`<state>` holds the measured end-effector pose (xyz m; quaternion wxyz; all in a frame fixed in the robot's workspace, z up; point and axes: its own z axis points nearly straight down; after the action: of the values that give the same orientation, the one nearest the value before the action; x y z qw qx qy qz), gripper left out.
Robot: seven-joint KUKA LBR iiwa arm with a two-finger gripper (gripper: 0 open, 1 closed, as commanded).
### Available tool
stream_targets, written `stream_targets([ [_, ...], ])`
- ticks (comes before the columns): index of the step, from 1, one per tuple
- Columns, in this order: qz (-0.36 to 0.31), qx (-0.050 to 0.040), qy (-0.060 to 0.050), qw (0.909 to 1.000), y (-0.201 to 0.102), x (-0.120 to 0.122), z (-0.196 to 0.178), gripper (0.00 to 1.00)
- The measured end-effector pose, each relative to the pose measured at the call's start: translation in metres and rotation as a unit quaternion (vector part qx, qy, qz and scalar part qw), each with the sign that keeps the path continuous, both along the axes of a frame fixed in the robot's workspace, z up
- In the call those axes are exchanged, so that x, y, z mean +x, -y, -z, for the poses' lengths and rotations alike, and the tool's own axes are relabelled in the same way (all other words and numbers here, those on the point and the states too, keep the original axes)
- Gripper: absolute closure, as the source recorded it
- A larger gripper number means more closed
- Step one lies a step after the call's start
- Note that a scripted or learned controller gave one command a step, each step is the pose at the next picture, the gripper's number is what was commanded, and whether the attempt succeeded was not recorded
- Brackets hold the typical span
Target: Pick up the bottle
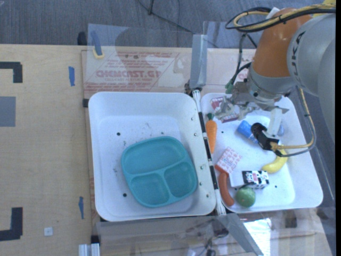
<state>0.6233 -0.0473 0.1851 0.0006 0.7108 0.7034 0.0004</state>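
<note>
- Bottle [245, 129]: small, blue, lying in the right bin [303, 188] just below the gripper [234, 109]; finger state cannot be told.
- Same bin: carrot [211, 135], banana [275, 165], green ball [245, 196].
- Left bin [101, 143] holds a teal divided plate [159, 170].

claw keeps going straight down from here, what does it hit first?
Likely the blue bottle or the bin floor beside it. The claw hangs over the right bin's back end, the bottle just below it in the picture. Depth is unclear from this slanted view.
</note>
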Motion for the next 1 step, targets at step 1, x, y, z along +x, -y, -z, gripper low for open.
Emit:
stream_targets([
  [1,0.000,-0.0002,0.000,1.0000,-0.0001,0.0000,-0.0001,0.00],
])
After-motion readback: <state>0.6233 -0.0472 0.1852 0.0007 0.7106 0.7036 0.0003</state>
